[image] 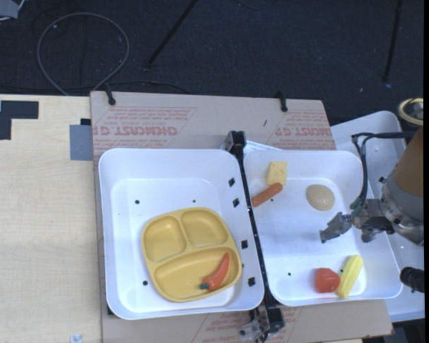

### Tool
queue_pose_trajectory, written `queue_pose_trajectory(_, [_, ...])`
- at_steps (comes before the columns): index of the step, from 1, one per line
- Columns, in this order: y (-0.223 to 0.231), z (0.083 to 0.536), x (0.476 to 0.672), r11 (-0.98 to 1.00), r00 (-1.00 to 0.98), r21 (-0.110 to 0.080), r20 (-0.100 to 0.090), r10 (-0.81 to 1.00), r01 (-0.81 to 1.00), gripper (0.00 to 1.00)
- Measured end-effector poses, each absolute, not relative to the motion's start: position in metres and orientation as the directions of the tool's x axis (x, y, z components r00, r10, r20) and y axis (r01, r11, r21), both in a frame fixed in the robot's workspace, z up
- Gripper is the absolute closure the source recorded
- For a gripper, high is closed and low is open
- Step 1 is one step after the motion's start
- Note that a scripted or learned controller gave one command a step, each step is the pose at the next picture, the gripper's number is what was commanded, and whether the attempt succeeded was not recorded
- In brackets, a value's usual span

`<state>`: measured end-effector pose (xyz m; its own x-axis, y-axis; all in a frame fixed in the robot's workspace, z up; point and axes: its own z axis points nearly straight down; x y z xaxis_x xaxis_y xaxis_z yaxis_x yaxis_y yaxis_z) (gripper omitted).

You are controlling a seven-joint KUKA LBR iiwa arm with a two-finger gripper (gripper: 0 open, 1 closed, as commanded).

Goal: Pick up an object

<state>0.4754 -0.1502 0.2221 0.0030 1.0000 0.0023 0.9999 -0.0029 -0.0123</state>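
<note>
My gripper (352, 227) hangs over the right side of the right bin (300, 291), open, with nothing between its fingers. Just below it lie a yellow corn cob (351, 275) and a red tomato-like piece (327, 280), side by side and touching. A round beige bun (319, 197) rests up and to the left of the gripper. Farther left are a yellow cheese wedge (276, 173) and an orange-red sausage (266, 194) near the bin's left wall.
The left bin (121, 184) holds a yellow divided plate (164, 238) with a red chili pepper (217, 273) in its front compartment. A black divider (244, 213) runs between the bins. The grey arm (411, 191) enters from the right.
</note>
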Motion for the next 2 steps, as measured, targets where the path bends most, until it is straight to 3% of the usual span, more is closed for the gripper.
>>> queue_pose_trajectory(1, [-0.150,0.227,0.478,0.000,0.000,-0.004,0.001,1.000,1.000,0.00])
queue_pose_trajectory(2, [-0.141,0.170,0.482,0.001,-0.001,-0.009,0.003,1.000,1.000,0.00])
